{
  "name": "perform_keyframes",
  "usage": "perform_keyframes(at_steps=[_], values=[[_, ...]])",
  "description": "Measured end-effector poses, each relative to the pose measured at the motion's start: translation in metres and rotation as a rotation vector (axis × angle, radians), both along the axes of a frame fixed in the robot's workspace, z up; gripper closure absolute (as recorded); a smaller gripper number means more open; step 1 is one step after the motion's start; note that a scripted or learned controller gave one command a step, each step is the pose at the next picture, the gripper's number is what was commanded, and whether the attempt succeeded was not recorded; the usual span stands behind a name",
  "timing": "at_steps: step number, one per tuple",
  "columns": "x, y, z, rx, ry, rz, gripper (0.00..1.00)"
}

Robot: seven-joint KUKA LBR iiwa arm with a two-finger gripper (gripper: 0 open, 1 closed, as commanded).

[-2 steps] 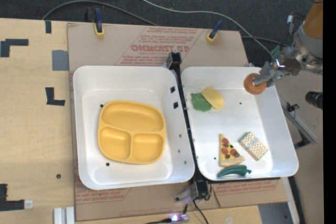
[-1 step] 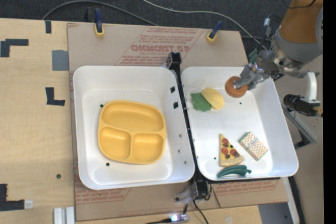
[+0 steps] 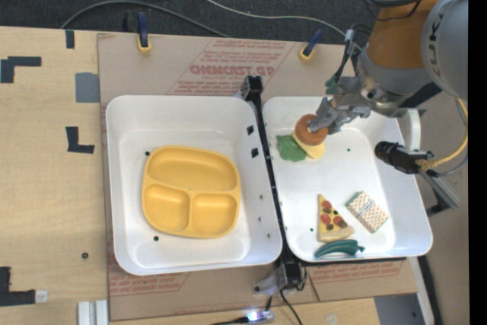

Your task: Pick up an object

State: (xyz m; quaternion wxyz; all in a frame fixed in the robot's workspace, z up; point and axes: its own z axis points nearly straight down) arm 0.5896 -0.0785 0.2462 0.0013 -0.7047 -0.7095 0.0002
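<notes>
Where the grey arm is reaching in from the right, its gripper is hanging low over the upper left part of the right bin, with its tip right at a brown round toy that looks like a burger or doughnut. The fingers are lying against that toy's top, but how far they are spread, or whether they are pinching it, I cannot tell from this angle. The brown toy is sitting on a pale yellow piece, and a green leafy piece is touching it on the left.

Two white bins are sitting side by side on the bench. The left bin is holding one thing: a yellow divided plate with three compartments, lying flat near the middle. The right bin is holding six things in all: the three clustered under the gripper, plus three near the front edge. Those are one pizza slice toy, one small patterned packet just beside it on the right, and one green pepper-like piece lying along the front wall, below the slice.
</notes>
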Motion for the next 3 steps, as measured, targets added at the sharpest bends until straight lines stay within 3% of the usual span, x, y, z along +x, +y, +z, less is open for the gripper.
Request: perform_keyframes(at_steps=[3], values=[[0.015, 0.143, -0.034, -0.002, 0.0, -0.001, 1.0]])
